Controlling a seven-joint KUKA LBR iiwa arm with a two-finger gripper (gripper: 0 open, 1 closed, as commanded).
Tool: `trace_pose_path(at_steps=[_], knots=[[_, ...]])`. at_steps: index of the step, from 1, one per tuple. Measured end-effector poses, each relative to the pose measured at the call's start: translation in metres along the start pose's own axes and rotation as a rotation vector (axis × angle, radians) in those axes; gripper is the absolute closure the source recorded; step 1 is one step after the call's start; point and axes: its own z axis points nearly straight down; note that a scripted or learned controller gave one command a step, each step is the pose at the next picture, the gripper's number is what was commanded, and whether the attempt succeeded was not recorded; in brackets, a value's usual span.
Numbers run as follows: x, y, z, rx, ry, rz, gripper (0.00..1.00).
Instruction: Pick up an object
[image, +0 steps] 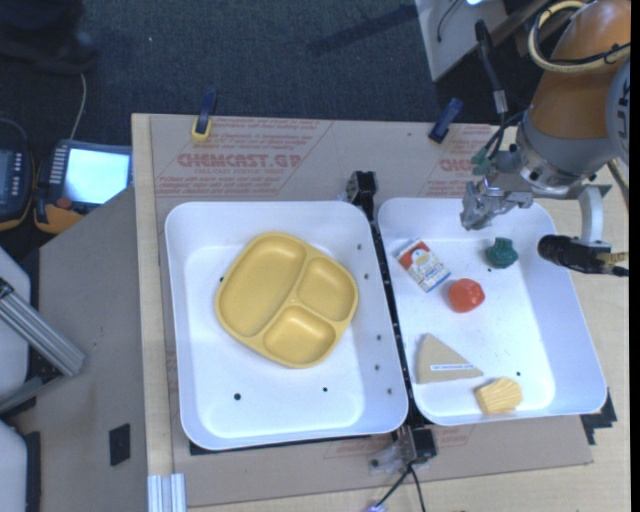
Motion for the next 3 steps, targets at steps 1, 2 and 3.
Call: trace_pose_path(at_steps=[1,2,3], knots=[[0.04,-0.021,-0.003,-0.001,0.0,0.0,1.0],[0.095,-0.053,0.006,0.001,0.0,-0.001,1.0],[0.135,-0.077,0.002,0.0,0.0,0.0,1.0]])
